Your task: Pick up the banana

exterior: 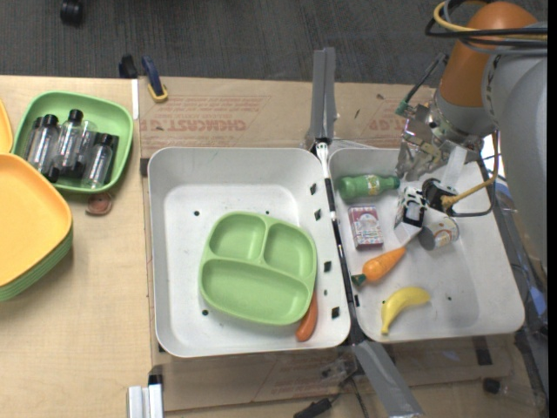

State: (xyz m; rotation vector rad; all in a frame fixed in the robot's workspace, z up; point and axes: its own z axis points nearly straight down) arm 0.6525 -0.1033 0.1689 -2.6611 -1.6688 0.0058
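The yellow banana [403, 305] lies in the right bin [487, 307], near its front edge, with nothing touching it. My gripper [420, 160] hangs over the back of that same bin, just right of a green bottle [369, 185]. It is far from the banana, which lies well toward the front of it.
An orange carrot [383, 265] lies just behind the banana, with a red card box [366, 226] behind that. A small grey-and-white can [439, 232] sits under the wrist. The left bin [174, 233] holds a green divided plate [258, 270] with an orange-red piece [306, 322] at its edge.
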